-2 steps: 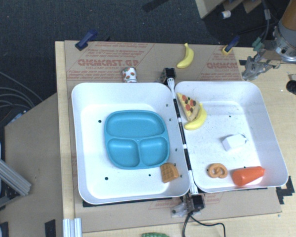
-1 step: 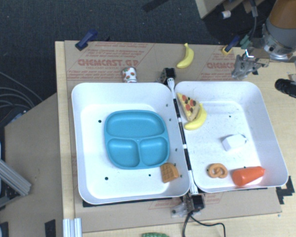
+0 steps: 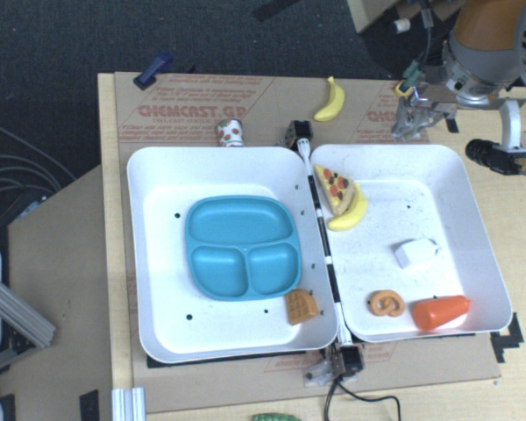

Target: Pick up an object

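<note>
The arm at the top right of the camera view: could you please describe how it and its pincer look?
The arm is a rounded grey body with a broad orange band above the wrist. Dark cables run along its left side, with small green and yellow bits near the wrist. The pincer is a small metallic silver piece below a pale grey wrist ring.

The arm (image 3: 486, 24) enters at about one o'clock in the camera view. Its upper casing is rounded, with a broad orange band, and below that sits a pale grey metallic wrist ring. Dark cables run down beside it. The gripper (image 3: 412, 117) is a small silver-grey metal assembly carrying a touch of green and yellow near its top.
</note>
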Available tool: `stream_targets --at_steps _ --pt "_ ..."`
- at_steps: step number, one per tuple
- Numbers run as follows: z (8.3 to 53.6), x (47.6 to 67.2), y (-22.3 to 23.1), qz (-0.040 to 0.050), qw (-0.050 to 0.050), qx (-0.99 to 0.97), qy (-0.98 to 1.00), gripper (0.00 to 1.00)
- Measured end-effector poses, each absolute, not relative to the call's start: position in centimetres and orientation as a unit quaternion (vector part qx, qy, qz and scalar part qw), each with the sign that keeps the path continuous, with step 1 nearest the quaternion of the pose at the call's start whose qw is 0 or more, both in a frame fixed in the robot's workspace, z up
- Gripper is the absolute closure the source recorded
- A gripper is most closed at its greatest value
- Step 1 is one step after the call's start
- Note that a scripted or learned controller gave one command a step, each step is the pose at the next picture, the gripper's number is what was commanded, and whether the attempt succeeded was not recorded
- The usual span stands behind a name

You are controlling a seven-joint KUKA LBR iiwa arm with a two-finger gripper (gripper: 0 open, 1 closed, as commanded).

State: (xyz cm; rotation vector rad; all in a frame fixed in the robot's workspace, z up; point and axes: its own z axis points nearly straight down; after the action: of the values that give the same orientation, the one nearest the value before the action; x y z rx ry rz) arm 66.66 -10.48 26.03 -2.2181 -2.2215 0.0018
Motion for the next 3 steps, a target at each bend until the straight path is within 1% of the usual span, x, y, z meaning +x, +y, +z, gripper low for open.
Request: stream_targets --at_steps 2,3 --pt "26.3 66.7 -5.0 0.0 0.0 -0.707 -0.708 1.0" --pt "26.5 66.7 -3.8 0.0001 0.0 -0.707 -0.707 1.0"
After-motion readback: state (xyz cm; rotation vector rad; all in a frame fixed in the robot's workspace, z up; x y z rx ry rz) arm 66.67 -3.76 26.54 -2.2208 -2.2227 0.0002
